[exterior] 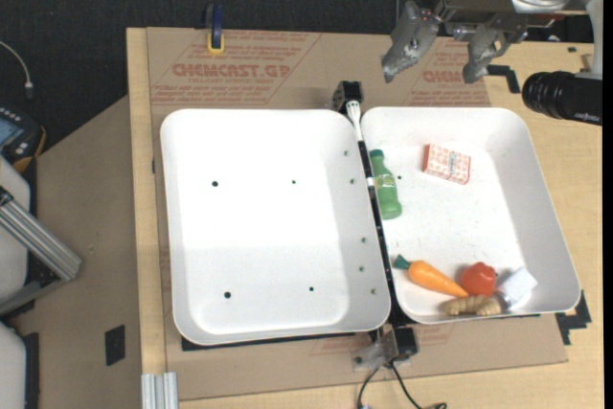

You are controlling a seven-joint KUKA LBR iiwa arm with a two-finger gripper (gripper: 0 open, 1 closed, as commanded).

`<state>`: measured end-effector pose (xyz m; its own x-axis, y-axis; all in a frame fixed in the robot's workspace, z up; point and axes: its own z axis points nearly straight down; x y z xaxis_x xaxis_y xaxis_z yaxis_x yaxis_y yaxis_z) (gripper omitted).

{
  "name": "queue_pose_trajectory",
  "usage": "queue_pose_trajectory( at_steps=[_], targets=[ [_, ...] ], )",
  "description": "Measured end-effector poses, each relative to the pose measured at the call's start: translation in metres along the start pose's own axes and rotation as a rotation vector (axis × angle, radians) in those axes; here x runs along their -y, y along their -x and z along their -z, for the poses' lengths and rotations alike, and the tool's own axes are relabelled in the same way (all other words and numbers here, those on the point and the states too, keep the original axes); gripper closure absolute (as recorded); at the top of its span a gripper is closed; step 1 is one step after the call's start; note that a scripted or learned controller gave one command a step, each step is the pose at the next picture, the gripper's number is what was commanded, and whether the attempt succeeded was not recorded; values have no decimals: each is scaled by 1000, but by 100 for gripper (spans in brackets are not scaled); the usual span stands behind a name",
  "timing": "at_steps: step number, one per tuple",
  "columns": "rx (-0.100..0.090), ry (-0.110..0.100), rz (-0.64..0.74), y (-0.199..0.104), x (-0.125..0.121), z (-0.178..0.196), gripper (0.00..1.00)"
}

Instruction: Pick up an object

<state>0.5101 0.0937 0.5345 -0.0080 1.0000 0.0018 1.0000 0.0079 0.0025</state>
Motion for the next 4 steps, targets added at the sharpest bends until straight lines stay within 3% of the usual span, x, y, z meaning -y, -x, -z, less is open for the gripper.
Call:
queue_pose_trajectory(
  at_steps=[1,2,3,4],
  targets=[
    [1,-4,-5,-13,32,1,0],
    [1,-1,-4,-54,27,0,0],
    [2,-3,-11,-24,31,1,0],
    [0,-1,-3,-68,30,0,0]
  ],
)
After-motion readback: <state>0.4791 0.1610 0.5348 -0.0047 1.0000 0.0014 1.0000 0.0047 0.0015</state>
